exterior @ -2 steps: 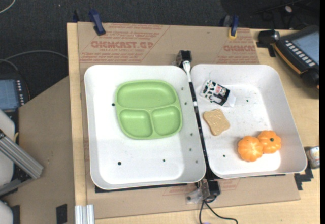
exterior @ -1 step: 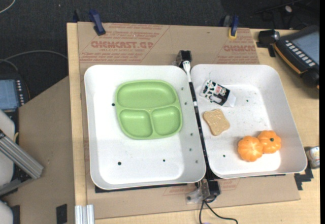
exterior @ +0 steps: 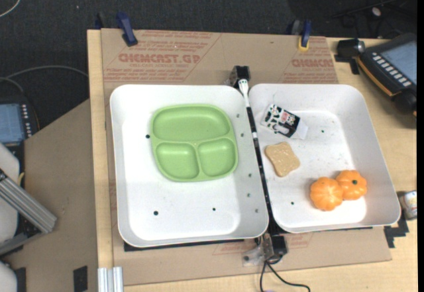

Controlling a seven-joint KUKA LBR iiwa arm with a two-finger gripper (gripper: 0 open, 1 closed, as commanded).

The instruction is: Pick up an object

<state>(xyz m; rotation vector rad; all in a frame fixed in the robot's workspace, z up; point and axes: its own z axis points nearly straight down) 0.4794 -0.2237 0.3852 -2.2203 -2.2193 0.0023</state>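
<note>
Camera view: two white bins side by side on the bench. Left bin [exterior: 132, 204] holds a green divided plate [exterior: 194, 142], three compartments, nothing on it. Right bin [exterior: 371, 145] has the pickable stuff: a small black-and-white packet [exterior: 282, 120] toward the back-left, a tan bread-slice toy [exterior: 283, 159] just in front of it, and two orange pumpkins touching each other near the front — the nearer one [exterior: 326, 193] to the left, the other [exterior: 352, 185] w/ a small green stem on top.

Gripper state — can't tell from this frame, so no call on released vs clenched.

Handling, my guess:
- bread slice: prob. light, stiff plastic or foam, lies flat, so thin edges are hard to pinch; take it across the narrow width.
- pumpkins: round, likely smooth and light, may roll or slip; they touch, so fingers fit better on the free outer sides, approx. across the middle.
- packet: looks light, crinkly, prob. soft — low profile, may slide.

Easiest pick imo is the left pumpkin: tallest, w/ open floor around its outer side.
</note>
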